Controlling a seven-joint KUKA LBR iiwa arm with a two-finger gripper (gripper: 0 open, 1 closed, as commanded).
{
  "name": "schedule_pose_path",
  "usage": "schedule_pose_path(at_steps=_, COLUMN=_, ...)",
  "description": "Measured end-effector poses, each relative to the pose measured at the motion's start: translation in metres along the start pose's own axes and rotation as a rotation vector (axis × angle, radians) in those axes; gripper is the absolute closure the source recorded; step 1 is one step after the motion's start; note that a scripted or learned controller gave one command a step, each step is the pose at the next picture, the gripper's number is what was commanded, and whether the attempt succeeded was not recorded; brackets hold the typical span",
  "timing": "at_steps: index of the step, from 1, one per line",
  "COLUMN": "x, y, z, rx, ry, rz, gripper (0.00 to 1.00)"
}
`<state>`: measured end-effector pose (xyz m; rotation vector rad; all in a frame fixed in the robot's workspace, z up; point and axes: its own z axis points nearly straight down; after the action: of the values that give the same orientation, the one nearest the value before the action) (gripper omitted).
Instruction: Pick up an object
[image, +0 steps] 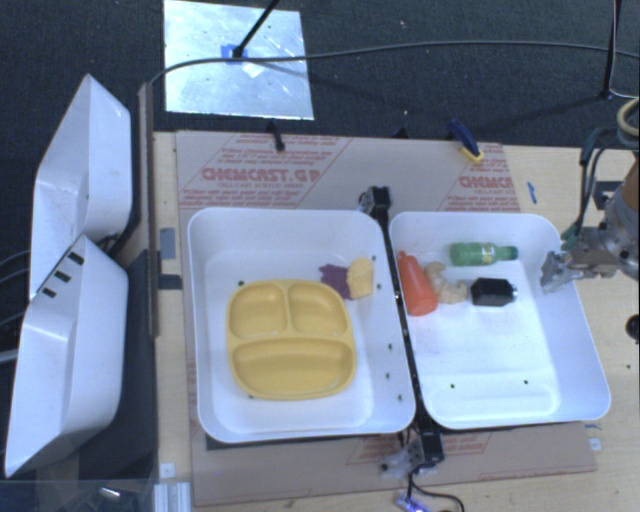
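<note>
Objects for picking lie in the right bin (560, 395): a green bottle (482, 253), orange bottle (415, 285), black block (492, 291) and beige lump (447, 287). Gripper (556, 270) hovers at that bin's right rim, holding nothing; jaws' spread unclear. Left bin (215, 400) holds a yellow divided tray (290, 337).

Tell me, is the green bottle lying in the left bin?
No, the green bottle lies in the right bin, near its far wall.
</note>
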<state>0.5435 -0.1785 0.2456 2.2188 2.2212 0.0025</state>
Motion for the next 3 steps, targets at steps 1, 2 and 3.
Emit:
schedule_pose_path(at_steps=1, x=0.061, y=-0.027, z=-0.076, rx=-0.006, ry=0.001, rz=-0.004, gripper=1.0)
schedule_pose_path(at_steps=2, x=0.117, y=-0.041, z=-0.11, rx=-0.002, ry=0.001, rz=-0.004, gripper=1.0)
schedule_pose_path(at_steps=3, x=0.186, y=-0.047, z=-0.151, rx=-0.002, ry=0.002, rz=-0.006, gripper=1.0)
